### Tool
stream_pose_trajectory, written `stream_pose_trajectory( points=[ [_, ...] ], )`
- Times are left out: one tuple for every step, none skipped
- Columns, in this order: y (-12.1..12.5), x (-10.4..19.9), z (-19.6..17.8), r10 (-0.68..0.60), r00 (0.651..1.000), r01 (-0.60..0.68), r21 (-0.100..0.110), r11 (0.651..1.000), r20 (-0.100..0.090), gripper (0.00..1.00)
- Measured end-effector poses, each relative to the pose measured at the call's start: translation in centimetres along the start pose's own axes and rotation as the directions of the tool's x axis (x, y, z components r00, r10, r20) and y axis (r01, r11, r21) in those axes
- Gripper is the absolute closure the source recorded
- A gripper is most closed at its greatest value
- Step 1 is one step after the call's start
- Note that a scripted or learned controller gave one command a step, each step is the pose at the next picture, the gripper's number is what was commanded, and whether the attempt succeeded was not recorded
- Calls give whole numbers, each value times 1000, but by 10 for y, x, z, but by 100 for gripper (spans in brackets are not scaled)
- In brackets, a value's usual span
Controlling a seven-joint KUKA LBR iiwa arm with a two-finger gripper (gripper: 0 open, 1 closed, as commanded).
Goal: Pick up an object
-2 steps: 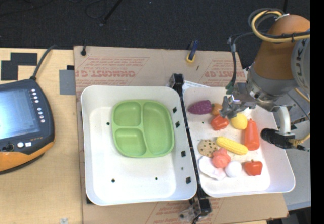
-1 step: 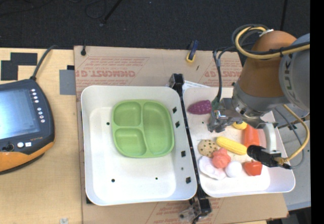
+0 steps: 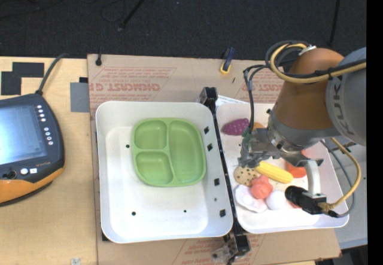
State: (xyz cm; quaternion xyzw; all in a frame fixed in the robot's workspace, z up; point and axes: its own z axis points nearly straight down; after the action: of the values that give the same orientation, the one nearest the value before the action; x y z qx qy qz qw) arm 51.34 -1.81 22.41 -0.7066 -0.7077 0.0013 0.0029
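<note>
Several toy foods crowd the right bin [image 3: 335,222]: a yellow corn cob [image 3: 274,171], a speckled cookie [image 3: 242,174] and a pink piece [image 3: 261,188] lie just below the hand [image 3: 256,149], a purple piece [image 3: 236,126] just above it. Whether the hand is open or grips anything cannot be told. Well to its left, the left bin [image 3: 114,198] holds a green divided plate [image 3: 168,152].

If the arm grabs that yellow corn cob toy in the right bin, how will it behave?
The yellow corn cob toy looks like hollow moulded plastic, so probably light and stiff. Its rounded, tapered shape may slip out of a pinch or roll if nudged. It lies against a pink toy and a cookie-like piece, which would likely shift too.
</note>
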Motion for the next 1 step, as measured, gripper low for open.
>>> stream_pose_trajectory(
  points=[
    [1, 18, 0, 0, 1000, 0, -2, 1000, 1, 100]
  ],
)
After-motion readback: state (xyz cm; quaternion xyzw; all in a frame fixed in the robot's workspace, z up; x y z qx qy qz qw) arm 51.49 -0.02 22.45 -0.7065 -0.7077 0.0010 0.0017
